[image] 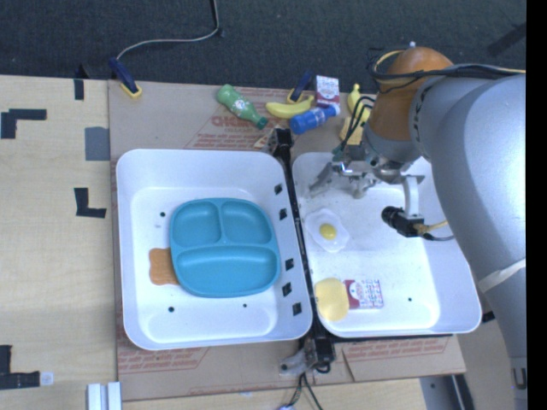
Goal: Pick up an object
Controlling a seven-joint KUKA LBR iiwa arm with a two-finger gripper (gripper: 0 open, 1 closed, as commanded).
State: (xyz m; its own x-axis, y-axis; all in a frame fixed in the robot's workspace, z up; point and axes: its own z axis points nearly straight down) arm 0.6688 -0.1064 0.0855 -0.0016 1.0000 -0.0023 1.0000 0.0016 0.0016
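Note:
My gripper (pixel 346 178) hangs over the far left part of the right bin (pixel 444 314), below the grey arm and its orange band. Nothing shows in its grasp. A toy fried egg (pixel 327 231) lies in this bin just in front of the gripper, apart from it. Nearer the front edge a yellow rounded piece (pixel 330 299) touches a small white and red card box (pixel 365 294). The left bin (pixel 137 178) holds a blue divided plate (pixel 225 247) with an orange piece (pixel 160 266) poking out from under its left side.
Behind the bins, on the cardboard, lie a green bottle (pixel 240 106), a banana (pixel 288 108), a blue bottle (pixel 309 120) and a small box (pixel 327 88). A black clip (pixel 281 140) sits where the two bins meet. The arm's bulk covers the right bin's far right corner.

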